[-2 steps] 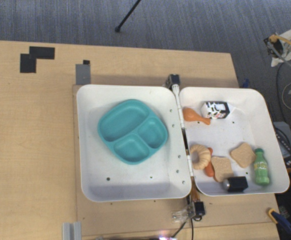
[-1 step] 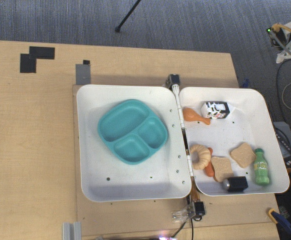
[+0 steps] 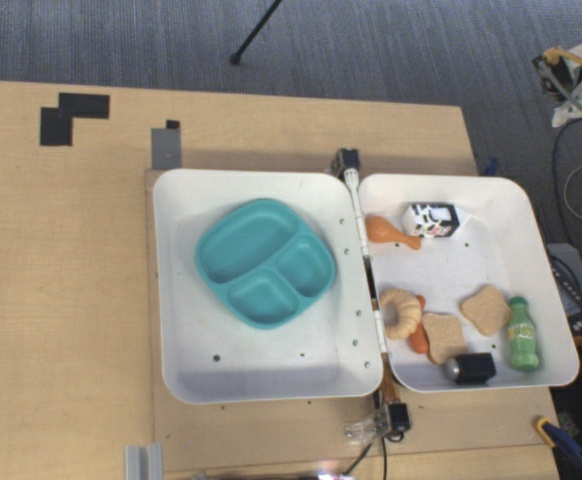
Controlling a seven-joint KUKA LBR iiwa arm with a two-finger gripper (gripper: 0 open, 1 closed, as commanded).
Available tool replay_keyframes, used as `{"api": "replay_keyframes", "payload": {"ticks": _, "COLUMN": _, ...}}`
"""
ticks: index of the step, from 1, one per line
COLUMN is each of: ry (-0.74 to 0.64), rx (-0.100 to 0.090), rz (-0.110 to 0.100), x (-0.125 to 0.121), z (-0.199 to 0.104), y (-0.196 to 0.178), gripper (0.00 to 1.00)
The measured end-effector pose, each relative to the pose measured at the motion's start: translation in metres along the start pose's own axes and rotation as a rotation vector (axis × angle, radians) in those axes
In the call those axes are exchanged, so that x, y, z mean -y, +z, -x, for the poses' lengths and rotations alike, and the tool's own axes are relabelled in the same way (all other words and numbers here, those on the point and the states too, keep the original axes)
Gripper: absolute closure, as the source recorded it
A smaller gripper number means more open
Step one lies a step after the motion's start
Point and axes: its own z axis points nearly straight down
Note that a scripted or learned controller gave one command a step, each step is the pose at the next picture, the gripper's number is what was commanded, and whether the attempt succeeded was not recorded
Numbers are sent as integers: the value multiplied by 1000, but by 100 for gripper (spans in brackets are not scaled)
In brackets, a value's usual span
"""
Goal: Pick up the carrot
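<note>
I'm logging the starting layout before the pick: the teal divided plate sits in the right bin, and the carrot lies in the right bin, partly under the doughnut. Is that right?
Not quite. The camera view shows the teal divided plate in the left bin, not the right one. The rest holds: the carrot lies in the right bin, partly under the doughnut.
</note>
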Motion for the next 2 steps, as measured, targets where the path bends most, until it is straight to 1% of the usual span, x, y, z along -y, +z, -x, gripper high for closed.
{"api": "replay_keyframes", "payload": {"ticks": 1, "ry": 0, "rx": 0, "rz": 0, "x": 0, "z": 0, "y": 0, "gripper": 0}}
{"api": "replay_keyframes", "payload": {"ticks": 2, "ry": -20, "rx": -5, "rz": 1, "x": 0, "z": -3, "y": -50, "gripper": 0}}
